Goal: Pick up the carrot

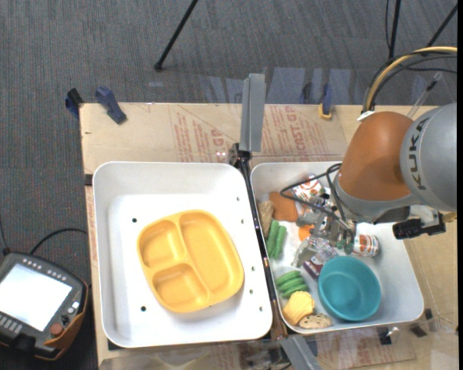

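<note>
While the tool (pixel 322 236) hangs low, the carrot (pixel 304 233) lies beside it.

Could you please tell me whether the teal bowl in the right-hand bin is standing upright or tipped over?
Upright. The teal bowl sits with its round rim facing up and its hollow inside showing.

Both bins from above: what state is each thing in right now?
Yellow divided plate: upright in the left bin.
Teal bowl: upright, open side up, in the right bin.
Green pods: lying beside the divider.
Cookie: lying flat at the near edge.
Gripper: low over the right bin's clutter; grip hidden.
Carrot: cannot pick it out.
</note>
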Controlling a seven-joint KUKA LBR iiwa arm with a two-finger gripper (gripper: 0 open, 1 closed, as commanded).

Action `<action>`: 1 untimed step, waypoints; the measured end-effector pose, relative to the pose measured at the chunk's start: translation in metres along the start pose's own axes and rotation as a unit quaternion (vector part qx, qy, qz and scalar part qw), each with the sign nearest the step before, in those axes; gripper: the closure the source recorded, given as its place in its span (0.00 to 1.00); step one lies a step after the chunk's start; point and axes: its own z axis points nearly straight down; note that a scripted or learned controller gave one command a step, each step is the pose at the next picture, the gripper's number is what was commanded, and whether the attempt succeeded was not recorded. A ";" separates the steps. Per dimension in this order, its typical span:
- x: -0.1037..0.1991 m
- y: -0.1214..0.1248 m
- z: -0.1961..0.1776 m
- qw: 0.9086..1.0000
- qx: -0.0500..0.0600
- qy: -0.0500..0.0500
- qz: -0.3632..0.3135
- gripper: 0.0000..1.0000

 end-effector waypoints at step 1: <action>-0.017 0.020 0.020 0.999 0.000 -0.001 -0.040 0.00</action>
